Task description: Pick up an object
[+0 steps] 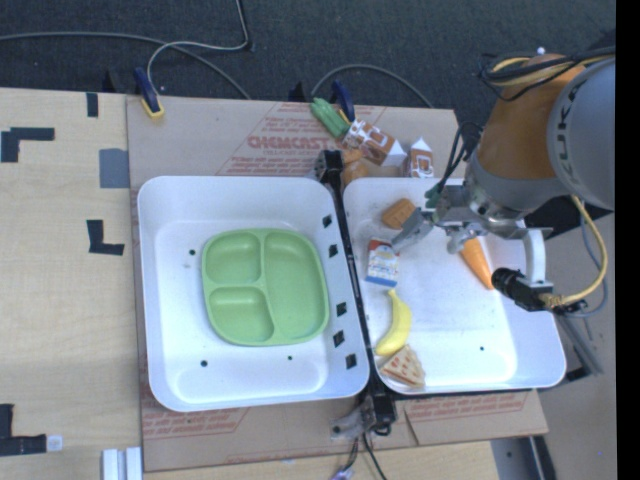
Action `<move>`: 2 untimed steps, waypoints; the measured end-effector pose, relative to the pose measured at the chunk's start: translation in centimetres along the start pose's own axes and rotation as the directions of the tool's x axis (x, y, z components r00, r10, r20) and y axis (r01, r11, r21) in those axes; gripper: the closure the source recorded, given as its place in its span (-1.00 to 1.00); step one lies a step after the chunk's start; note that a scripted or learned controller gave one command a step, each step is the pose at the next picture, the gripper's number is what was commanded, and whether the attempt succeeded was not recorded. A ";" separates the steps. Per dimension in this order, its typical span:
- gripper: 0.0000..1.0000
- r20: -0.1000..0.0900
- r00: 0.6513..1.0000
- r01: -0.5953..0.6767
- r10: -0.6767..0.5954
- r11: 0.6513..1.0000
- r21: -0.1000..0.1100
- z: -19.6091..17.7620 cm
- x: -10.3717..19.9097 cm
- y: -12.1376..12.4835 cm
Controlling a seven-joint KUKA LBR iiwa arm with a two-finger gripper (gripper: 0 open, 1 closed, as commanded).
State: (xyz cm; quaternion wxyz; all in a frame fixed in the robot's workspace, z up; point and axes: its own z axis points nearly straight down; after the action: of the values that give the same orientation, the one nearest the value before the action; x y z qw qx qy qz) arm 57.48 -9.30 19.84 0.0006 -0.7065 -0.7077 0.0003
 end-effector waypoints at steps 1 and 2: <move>-1.00 -0.001 1.000 -0.002 0.002 1.000 0.002 10.7 -1.9 -7.0; 1.00 -0.002 1.000 -0.001 0.001 1.000 0.003 9.7 -1.8 -6.9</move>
State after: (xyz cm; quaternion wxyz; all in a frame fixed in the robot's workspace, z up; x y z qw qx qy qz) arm 50.53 -11.14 10.10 0.0023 -0.7069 -0.7073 0.0006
